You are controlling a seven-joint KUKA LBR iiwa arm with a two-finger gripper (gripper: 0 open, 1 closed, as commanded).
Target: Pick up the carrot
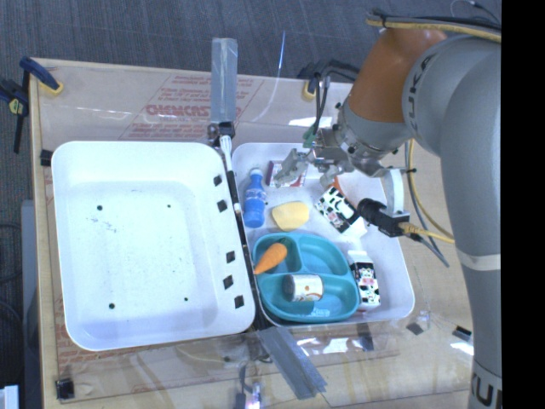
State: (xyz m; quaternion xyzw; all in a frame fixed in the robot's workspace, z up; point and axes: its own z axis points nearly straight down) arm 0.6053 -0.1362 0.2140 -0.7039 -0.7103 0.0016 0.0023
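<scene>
The carrot (271,257) is showing orange against a teal divided plate (328,254). A blue bottle (254,198), a yellow sponge (290,216) and 2 black-and-white cow-patterned boxes (339,208) (366,283) are lying below the gripper's (308,164) grey metal fingers (288,168).

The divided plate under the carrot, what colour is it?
Teal blue divided plate, clearest in the camera view.

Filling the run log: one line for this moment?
carrot: on blue plate, right bin | gripper: above bin's far end, apart from carrot | grasp: not yet

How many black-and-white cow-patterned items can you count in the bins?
2, both in the right bin: one near its middle, right of the yellow item; one beside the blue tray's right edge. More may be hidden.
</scene>
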